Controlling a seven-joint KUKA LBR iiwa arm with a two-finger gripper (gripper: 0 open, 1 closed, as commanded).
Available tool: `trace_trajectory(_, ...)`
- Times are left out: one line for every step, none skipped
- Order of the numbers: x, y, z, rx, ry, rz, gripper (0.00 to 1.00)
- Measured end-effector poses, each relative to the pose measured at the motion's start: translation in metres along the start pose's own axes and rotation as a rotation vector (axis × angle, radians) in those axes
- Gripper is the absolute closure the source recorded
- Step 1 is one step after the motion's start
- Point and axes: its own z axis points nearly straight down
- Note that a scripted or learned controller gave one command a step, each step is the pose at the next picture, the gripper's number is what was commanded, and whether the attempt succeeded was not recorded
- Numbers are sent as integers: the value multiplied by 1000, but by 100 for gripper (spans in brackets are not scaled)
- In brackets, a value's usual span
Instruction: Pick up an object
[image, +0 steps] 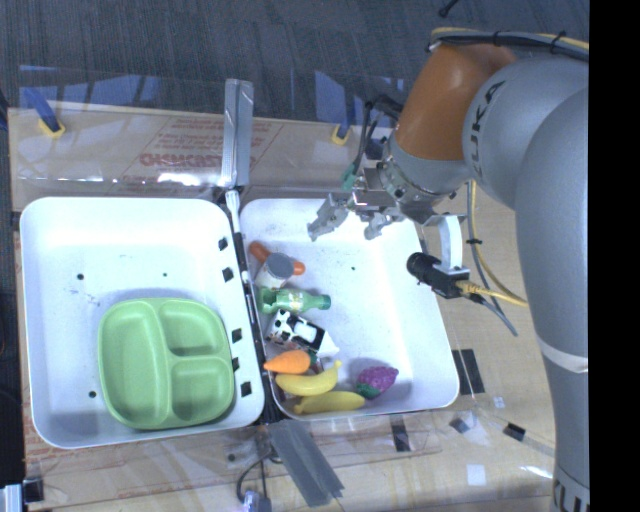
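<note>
Nothing is picked yet: I see my gripper (348, 222) with fingers apart, holding nothing, near the right bin's (425, 345) far edge; toys untouched.

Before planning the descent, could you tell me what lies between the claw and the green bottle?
In the camera view, between the claw and the green bottle lies bare white bin floor.

Two white bins sit side by side: the left bin (60, 230) holds one green divided plate (165, 362). The right bin (400, 320) holds two bananas (312, 381), one carrot (288, 361), one purple grape bunch (376, 378), one green bottle (292, 299).
</note>
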Motion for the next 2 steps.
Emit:
trace_trajectory(7, 27, 120, -3, 0, 16, 0)
trace_trajectory(-38, 14, 149, -4, 0, -15, 0)
